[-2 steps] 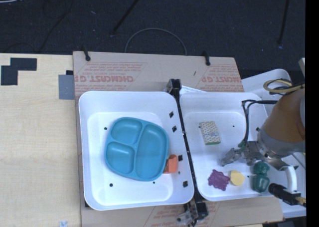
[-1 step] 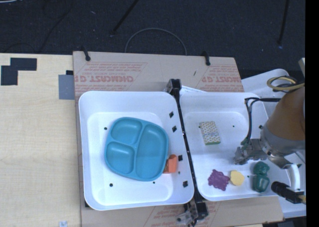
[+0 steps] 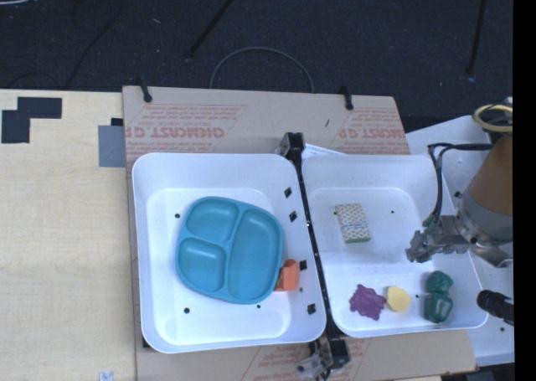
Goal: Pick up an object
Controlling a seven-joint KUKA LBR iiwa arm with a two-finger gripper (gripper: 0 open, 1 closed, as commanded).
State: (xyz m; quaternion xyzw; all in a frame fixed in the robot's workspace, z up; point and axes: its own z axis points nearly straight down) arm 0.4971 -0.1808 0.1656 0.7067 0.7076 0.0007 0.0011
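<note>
2 white bins side by side, the arm reaching in from the right.

The left bin point(image 3: 159, 178) holds a blue 3-compartment plate point(image 3: 229, 249) with a small orange block point(image 3: 289, 275) touching its lower right edge. The right bin point(image 3: 377, 174) holds a patterned green sponge point(image 3: 353, 223) (lying flat, near the middle), a purple toy point(image 3: 367, 301) beside a yellow piece point(image 3: 399, 298) along the front wall, and 2 dark green pieces point(image 3: 438, 296) in the front right corner. The gripper point(image 3: 421, 249) hangs above the bin's right side, just above the green pieces; how far its jaws stand apart I cannot tell, and nothing shows between them.
</note>
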